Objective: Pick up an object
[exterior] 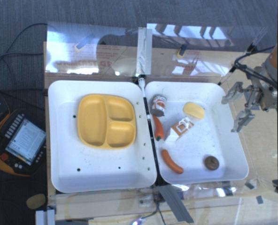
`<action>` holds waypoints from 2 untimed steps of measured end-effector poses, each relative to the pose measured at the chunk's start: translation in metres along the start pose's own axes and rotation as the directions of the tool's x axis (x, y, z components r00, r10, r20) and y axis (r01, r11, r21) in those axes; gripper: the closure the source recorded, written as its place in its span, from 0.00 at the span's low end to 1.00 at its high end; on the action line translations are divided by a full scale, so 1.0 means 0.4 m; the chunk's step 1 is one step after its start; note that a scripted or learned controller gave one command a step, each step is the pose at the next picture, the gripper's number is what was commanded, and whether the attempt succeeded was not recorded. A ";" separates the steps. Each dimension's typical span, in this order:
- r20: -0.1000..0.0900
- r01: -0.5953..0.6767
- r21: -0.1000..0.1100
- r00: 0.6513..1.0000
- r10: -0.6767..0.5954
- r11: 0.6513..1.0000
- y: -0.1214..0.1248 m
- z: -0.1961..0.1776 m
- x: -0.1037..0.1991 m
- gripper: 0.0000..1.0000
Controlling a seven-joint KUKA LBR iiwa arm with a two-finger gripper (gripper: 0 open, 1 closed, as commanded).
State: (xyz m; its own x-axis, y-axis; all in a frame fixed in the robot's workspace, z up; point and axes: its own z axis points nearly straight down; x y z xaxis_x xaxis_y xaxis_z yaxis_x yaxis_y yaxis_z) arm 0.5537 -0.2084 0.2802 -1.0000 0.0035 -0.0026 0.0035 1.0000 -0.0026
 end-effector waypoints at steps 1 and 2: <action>-0.002 -0.138 -0.001 0.990 0.138 0.990 -0.025 0.228 0.174 0.00; 0.014 -0.069 0.002 0.998 0.069 0.998 0.113 0.473 -0.061 0.00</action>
State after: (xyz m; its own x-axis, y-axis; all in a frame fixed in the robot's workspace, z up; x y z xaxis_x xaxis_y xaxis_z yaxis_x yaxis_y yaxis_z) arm 0.5787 -0.1637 0.0909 -0.9972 0.0724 -0.0171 0.0725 0.9974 -0.0042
